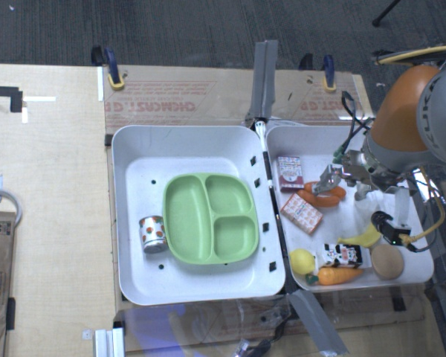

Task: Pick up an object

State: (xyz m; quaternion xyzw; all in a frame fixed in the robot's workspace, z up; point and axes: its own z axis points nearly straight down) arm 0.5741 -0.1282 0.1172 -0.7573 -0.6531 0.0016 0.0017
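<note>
Starting at the left bin (126,199), a small can (153,234) stands beside a green divided plate (210,219). In the right bin (424,270), an orange carrot-like piece (323,196) lies with its long axis left-right, under the gripper (331,181); whether its fingers pinch it, I cannot tell.

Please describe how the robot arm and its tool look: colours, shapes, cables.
The arm is thick, rounded and grey, with a broad orange band above the wrist. Its tool is a small metallic grey assembly with dark parts. Black cables loop around the wrist, and a yellow one runs near its lower side.
</note>
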